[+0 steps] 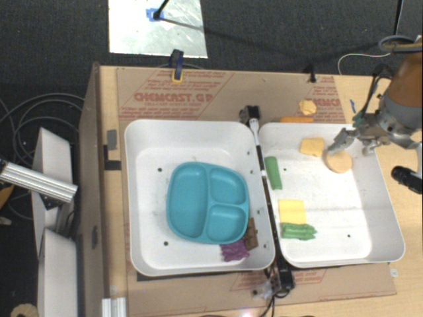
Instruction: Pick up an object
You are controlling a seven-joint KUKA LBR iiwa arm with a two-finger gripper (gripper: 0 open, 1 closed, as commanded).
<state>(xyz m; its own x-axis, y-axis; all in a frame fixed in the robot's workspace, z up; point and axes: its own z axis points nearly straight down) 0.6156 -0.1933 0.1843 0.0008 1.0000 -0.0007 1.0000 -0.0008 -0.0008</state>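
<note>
My gripper (pixel 353 144) hangs over the far right part of the right bin (pixel 370 243), its two fingers spread open with nothing between them. A tan round piece (pixel 340 162) lies just below and left of the left fingertip. A pale yellow block (pixel 312 146) rests to the left of that. Further down the bin lie a green stick (pixel 273 173) by the left wall, a yellow square (pixel 291 211) and a green bumpy piece (pixel 297 230).
The left bin (pixel 142 177) holds a teal divided plate (pixel 208 202), with a purple piece (pixel 232 250) and a brown piece (pixel 251 235) at its near right corner. An orange stick (pixel 296 119) and a yellow item (pixel 307 107) sit beyond the right bin's far rim.
</note>
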